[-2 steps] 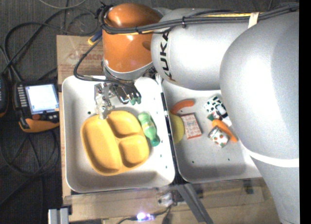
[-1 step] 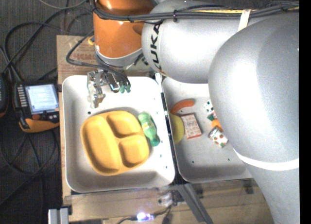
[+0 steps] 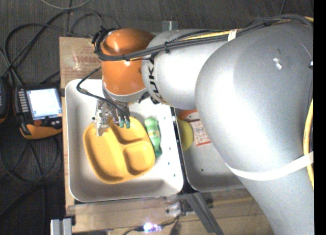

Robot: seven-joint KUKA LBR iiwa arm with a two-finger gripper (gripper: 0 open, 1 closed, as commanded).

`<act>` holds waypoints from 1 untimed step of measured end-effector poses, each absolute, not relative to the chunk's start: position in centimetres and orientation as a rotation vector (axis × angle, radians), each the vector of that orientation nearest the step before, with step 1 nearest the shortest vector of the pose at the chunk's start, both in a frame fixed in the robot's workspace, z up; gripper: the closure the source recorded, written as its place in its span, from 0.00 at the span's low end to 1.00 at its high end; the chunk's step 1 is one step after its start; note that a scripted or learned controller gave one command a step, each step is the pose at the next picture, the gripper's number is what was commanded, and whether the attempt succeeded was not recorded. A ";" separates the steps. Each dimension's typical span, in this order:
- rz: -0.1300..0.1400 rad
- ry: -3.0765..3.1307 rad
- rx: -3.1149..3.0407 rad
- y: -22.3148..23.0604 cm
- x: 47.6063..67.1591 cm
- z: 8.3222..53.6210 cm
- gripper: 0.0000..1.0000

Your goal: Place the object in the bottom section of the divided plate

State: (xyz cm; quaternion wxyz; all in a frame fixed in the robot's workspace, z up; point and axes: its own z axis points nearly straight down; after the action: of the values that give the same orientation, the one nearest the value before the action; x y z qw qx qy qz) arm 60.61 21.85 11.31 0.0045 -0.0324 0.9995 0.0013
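1 pincer (image 3: 113, 122) over plate (image 3: 118, 155), fingertips blurred

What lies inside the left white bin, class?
A yellow divided plate and a green object beside it. The gripper hangs over the plate's top edge, covering that part.

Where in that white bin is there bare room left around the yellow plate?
Bare floor lies below the yellow divided plate, toward the left white bin's near wall. The top is crowded by the gripper; the green bottle hugs the plate's right.

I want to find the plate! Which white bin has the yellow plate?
The left bin holds the plate, under the claw. The right bin doesn't.
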 end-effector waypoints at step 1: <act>0.027 3.125 -0.210 17.7 55.5 10.2 1.00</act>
State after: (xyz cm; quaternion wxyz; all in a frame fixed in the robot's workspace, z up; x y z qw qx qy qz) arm 55.45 17.67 10.16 0.0047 -0.0670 0.9977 0.0085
